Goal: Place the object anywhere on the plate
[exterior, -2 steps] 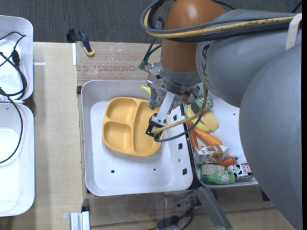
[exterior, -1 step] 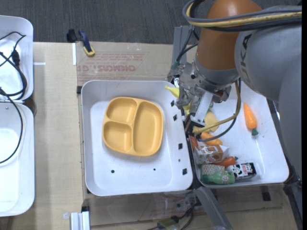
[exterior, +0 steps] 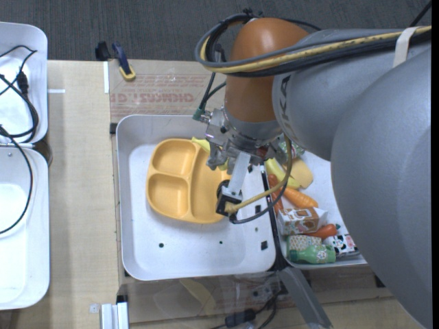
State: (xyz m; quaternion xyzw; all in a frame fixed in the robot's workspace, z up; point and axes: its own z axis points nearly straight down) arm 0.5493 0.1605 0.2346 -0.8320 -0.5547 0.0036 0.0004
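The rounded yellow plastic plate (exterior: 177, 184), split into two small compartments and one long one, lies flat in the shallow white bin (exterior: 192, 252), its right rim beneath the arm's wrist (exterior: 240, 149).

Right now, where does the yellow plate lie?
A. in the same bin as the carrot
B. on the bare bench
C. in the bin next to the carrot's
C: the plate rests on the floor of one bin; the carrot lies beyond that bin's right wall.
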